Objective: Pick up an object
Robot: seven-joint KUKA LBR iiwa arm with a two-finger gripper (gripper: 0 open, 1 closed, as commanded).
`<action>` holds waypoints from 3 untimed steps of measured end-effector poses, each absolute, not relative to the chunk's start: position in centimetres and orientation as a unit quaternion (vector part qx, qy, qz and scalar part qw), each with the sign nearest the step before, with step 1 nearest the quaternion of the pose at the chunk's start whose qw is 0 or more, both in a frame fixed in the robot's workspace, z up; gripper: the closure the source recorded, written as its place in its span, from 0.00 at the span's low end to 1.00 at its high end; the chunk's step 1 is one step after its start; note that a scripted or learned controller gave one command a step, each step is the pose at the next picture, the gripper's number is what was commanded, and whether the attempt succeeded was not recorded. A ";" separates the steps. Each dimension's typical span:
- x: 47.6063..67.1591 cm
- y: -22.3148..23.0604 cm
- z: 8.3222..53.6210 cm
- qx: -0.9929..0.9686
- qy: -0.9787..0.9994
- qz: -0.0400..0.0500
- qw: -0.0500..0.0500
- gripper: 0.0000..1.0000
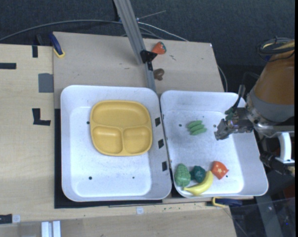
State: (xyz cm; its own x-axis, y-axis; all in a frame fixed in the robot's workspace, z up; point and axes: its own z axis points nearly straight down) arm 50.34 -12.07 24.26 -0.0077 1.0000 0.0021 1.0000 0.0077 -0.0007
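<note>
Gripper (223, 131) hangs over the right bin (247, 184); finger state cannot be determined. Nearest item, a green pod (196, 128), lies just beside it at nine o'clock. Risk: a descent here meets bare floor, missing the pod.

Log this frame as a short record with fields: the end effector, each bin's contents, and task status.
end effector: over the right bin, near its right side, nothing seen in it
right bin: green ridged item mid-bin; banana, two green items and a red-orange item clustered at the near edge
left bin: yellow divided plate
task status: no object lifted yet
</note>
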 end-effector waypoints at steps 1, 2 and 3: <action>51.1 -6.6 23.0 -0.705 -0.709 0.000 0.002 1.00; 52.2 -1.1 22.3 -0.704 -0.710 0.000 0.001 1.00; 51.6 4.3 23.2 -0.704 -0.710 0.000 0.001 1.00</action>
